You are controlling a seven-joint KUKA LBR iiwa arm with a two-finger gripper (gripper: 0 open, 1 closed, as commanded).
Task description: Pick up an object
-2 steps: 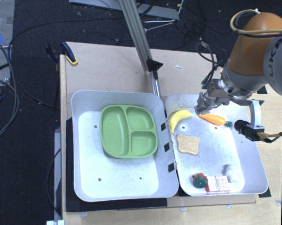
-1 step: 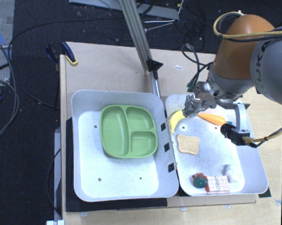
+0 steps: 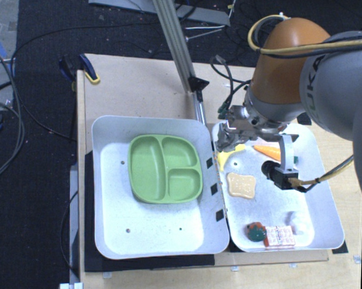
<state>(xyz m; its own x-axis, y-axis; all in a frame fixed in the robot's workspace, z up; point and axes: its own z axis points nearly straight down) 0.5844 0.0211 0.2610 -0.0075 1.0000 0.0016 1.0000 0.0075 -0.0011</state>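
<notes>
– Packaging sits nearest the camera: a red and white packet [image 3: 279,236] lies in the right bin [image 3: 325,208] by its front wall, with a small green and red object [image 3: 256,232] touching its left end.

– And in the left bin [image 3: 153,232]?

– Its near half is bare white floor. Farther back, a green plate [image 3: 166,169] with three compartments rests flat, a little left of the wall that the two bins share.

– What lies behind the packet?

– A slice of toast [image 3: 241,186] lies flat in the middle of the right bin, close to the shared wall. Beyond it is a yellow piece [image 3: 226,159], partly covered by the tool, and to its right an orange carrot [image 3: 268,151] lies near the back wall.

– Where is the gripper [image 3: 230,137]?

– It hangs over the back left corner of the right bin, just above the yellow piece. Whether it is released or clenched cannot be told from this angle, and nothing can be seen grasped in it. Every loose object rests on the bin floor.

– And farther off?

– The arm [image 3: 336,82] reaches in from the right, its orange band [image 3: 283,55] above the wrist with a yellow cable [image 3: 258,31] looped around it. Behind the bins lies the tan bench [image 3: 141,85], where a blue and yellow clamp [image 3: 88,71] sits at the far left corner and a metal pole [image 3: 176,39] slants up out of view.
</notes>
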